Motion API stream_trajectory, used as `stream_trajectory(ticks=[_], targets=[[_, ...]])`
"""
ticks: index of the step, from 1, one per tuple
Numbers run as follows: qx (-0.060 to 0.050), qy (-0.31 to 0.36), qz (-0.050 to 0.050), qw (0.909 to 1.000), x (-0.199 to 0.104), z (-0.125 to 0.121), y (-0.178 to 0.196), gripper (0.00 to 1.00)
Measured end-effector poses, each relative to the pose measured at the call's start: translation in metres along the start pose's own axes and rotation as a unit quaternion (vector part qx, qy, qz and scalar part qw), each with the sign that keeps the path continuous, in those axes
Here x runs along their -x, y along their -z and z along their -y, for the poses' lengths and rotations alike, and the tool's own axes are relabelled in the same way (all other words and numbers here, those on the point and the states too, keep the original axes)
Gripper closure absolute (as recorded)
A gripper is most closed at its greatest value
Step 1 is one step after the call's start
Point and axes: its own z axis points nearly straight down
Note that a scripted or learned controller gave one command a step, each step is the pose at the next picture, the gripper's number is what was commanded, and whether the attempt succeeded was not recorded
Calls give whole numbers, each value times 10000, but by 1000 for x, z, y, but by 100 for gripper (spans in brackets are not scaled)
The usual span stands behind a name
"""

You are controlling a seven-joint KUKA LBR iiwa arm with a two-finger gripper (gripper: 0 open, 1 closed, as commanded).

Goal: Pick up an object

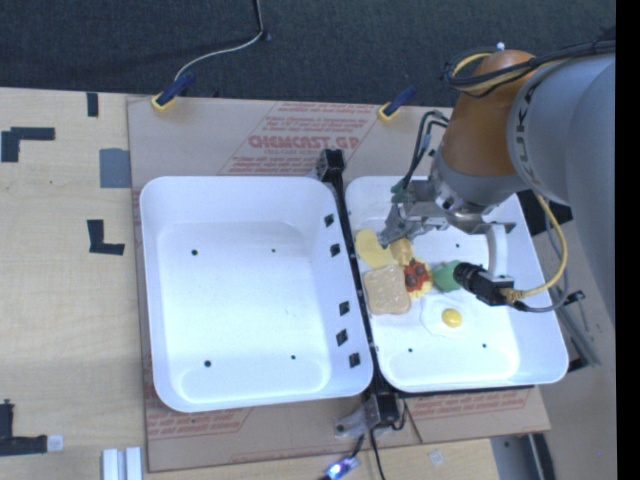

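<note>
You're watching approach step: fingers [392, 234], spread unclear, hovering over yellow plastic toy piece [371, 249], right-centre frame; next needing descent, closure.

Fixed above the bench [60, 268], looking down at a slant, far enough back to take in both white bins [240, 298] whole, side by side. Arm [540, 118] entering from the right, dark floor along the top.
</note>
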Motion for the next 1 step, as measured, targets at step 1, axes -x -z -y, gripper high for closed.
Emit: stream_trajectory(ticks=[1], targets=[[-38, -9, -3, 10000, -50, 3, 17, 100]])
